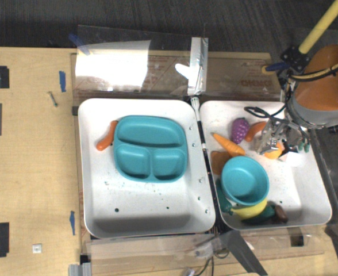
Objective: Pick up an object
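Two white bins stand side by side on the bench. The left bin point(94, 200) holds a teal tray point(150, 148) with three compartments, placed in its upper half, and an orange sausage point(106, 136) that leans against the tray's left edge. The lower half of this bin is bare white floor.

The right bin point(310, 197) is more crowded. A teal bowl point(245, 180) stands upright near its lower left part, on top of a yellow object point(250, 210). A small dark brown thing point(280, 214) lies just right of the yellow one. A carrot point(229, 144) lies at a slant above the bowl, near the wall between the bins. A purple grape bunch point(239, 130) is just right of the carrot's upper end, and an orange piece point(256, 130) is beside it.

The gripper point(272, 142) is low in the upper right part of the right bin, just right of the grapes and the orange piece. Another orange thing point(277, 150) shows at its tips, but whether it is clamped I cannot tell. Free floor remains at the right side of this bin, below the gripper.
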Controlling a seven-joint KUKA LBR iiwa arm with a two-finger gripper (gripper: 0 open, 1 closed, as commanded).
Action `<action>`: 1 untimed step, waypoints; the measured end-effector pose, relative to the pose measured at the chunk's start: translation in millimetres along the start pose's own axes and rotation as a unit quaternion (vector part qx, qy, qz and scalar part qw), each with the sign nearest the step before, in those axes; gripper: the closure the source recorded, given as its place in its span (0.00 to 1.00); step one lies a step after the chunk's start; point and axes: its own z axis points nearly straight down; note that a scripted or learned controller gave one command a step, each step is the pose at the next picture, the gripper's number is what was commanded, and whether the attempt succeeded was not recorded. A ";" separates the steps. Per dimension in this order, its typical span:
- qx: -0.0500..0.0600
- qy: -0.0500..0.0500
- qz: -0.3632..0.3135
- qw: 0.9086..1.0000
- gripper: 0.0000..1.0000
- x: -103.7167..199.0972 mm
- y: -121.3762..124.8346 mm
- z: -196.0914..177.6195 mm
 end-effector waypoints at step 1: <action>0.000 0.006 -0.028 1.000 1.00 82.1 -18.2 11.4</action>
